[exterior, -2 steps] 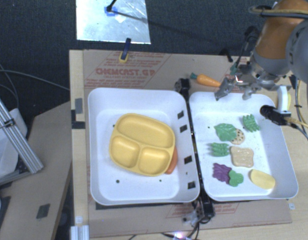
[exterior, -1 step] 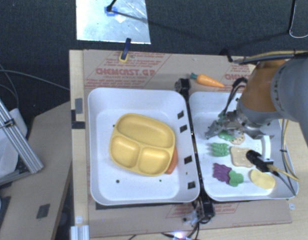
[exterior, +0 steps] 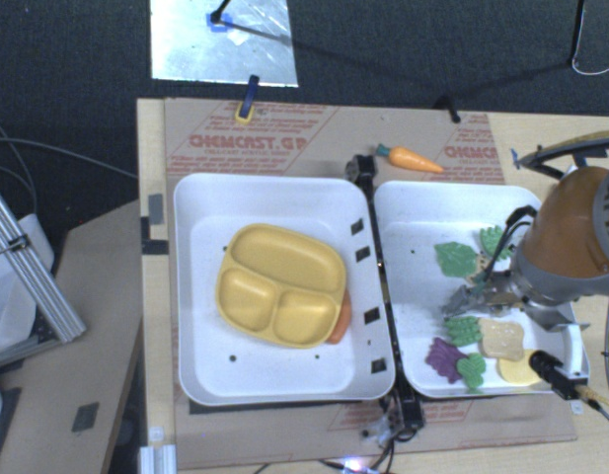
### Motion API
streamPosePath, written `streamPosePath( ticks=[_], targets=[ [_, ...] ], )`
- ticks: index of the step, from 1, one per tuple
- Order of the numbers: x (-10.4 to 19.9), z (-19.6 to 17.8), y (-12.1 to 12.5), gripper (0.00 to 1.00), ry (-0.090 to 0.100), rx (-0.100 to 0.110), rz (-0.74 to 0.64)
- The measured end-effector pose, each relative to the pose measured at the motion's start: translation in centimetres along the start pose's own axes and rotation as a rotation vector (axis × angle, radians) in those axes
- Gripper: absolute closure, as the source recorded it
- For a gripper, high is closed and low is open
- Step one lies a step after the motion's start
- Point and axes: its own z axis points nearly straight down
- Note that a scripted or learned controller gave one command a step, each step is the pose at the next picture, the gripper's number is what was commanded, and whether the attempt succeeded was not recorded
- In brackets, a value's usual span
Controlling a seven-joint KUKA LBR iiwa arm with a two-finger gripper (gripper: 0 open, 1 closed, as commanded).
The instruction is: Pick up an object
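- Green leaf toys crowd the right bin (exterior: 422, 210), and the gripper (exterior: 472, 299) sits low among them, its metal tip reaching leftward from the grey wrist and orange band.
- The tip is dark and small here; I cannot tell how the tool is set, nor whether anything is caught in it.
- Nearest things: a green leaf (exterior: 456, 258) just above the tip, a second leaf (exterior: 464, 330) just below it, seemingly touching or nearly so.
- Further below lie a purple grape bunch (exterior: 443, 357), a small green piece (exterior: 473, 368), a pale toast slice (exterior: 501, 340) and a yellow disc (exterior: 518, 370) beside the toast.
- Another leaf (exterior: 493, 239) shows above, partly behind the arm.
- Well to the tip's left, the other bin (exterior: 195, 205) holds a yellow tray (exterior: 280, 284) with an orange piece (exterior: 341, 322) peeking from under its edge; a carrot (exterior: 411, 159) lies on the bench beyond both bins.
- Step in hand, by my reading: the descent or grasp attempt on one of the leaves, with nothing yet lifted.
- The next move calls for a firm close on one thin, flat leaf, then a straight lift; such flat pieces may slip out.
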Motion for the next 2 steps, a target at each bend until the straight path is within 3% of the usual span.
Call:
streamPosePath(
  ticks=[1, 2],
  targets=[
    [6.5, 0.2, 2.8, 0.00, 0.007, 0.002, -0.013],
    [6.0, -0.9, 2.8, 1.00, 0.004, 0.001, -0.007]
  ],
)
